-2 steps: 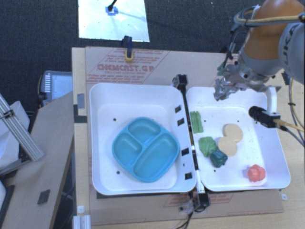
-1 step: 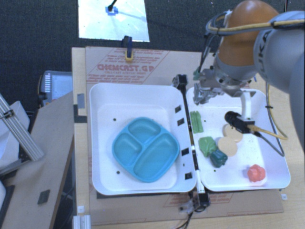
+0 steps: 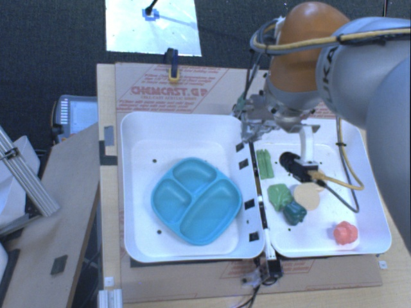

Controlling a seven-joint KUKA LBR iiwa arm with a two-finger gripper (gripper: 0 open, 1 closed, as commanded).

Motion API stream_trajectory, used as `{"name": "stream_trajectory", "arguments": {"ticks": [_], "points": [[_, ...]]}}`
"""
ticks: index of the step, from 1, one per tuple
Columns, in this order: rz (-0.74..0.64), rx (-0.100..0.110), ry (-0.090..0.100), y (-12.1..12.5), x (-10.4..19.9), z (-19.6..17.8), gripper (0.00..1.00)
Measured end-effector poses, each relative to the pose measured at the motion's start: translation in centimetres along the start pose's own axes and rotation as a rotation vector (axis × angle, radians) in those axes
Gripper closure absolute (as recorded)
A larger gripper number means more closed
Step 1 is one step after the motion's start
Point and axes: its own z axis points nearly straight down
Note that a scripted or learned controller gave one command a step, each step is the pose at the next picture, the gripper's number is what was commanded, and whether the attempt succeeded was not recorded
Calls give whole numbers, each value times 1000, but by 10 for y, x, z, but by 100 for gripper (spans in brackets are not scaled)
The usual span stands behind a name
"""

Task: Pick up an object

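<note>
My gripper [image 3: 248,132] hangs over the left edge of the right bin [image 3: 366,191], close to the divider between the bins. Just below and right of it lies a long green block [image 3: 264,162]. Further toward the front are a green lump [image 3: 279,196], a dark teal piece [image 3: 295,212] touching it, and a beige disc [image 3: 308,197]. A pink-red object [image 3: 345,233] sits at the bin's front right. I see nothing held by the gripper.
A blue divided plate [image 3: 196,199] lies in the middle of the left bin [image 3: 138,140]. The arm's large grey and orange body covers the back of the right bin. Cardboard lies under both bins.
</note>
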Motion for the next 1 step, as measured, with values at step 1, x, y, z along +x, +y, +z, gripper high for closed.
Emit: {"name": "stream_trajectory", "arguments": {"ticks": [1], "points": [[-1, 0, 0, -8, 45, 0, 100]]}}
